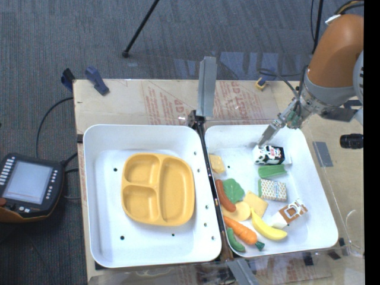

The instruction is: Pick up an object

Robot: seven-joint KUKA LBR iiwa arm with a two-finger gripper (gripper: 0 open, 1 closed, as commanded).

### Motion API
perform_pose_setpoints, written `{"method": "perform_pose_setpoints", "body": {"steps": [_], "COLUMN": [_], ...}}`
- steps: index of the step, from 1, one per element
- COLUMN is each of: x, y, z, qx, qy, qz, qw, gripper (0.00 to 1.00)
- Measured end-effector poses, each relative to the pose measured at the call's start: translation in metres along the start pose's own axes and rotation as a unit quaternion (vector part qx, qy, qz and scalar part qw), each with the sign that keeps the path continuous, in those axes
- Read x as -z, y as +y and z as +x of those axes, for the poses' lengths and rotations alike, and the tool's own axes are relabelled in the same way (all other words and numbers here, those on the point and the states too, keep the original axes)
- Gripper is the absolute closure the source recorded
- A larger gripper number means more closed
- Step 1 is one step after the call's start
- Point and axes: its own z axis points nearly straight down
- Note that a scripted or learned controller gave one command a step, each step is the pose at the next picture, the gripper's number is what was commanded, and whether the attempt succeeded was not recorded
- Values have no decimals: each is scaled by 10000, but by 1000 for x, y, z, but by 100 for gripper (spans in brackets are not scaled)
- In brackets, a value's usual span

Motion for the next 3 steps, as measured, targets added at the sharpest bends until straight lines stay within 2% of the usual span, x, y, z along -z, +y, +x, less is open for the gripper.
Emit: {"method": "perform_pose_setpoints", "body": {"steps": [1, 2, 3], "x": [-122, -61, -73], "y": [-16, -77, -100], "z": [-24, -37, -15], "qx": [583, -1736, -604], "qy": [-15, -5, 16], "qz": [-16, 0, 12], "qw": [9983, 9848, 9982], "gripper": [0, 0, 0]}}
